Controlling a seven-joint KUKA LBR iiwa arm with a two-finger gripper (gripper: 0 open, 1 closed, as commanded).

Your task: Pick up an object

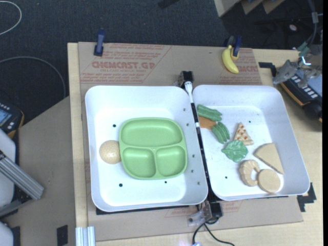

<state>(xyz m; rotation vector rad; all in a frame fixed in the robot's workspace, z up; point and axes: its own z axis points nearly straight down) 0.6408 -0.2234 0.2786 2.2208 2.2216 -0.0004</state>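
Toy foods lay flat in the right bin (266, 99): green pods (209, 112), a leaf (235, 150), a pizza slice (243, 134), a tan wedge (270, 157), and round biscuits (260, 176).

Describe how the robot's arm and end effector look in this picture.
The arm shows at the right edge as a dark body with pale stripes and an orange rim. The end effector is grey metal. Thin cables run above it. Finer details are too small to tell.

Dark carpet floor (77, 14) (a thin cable looping across) behind the wooden bench (51, 132)
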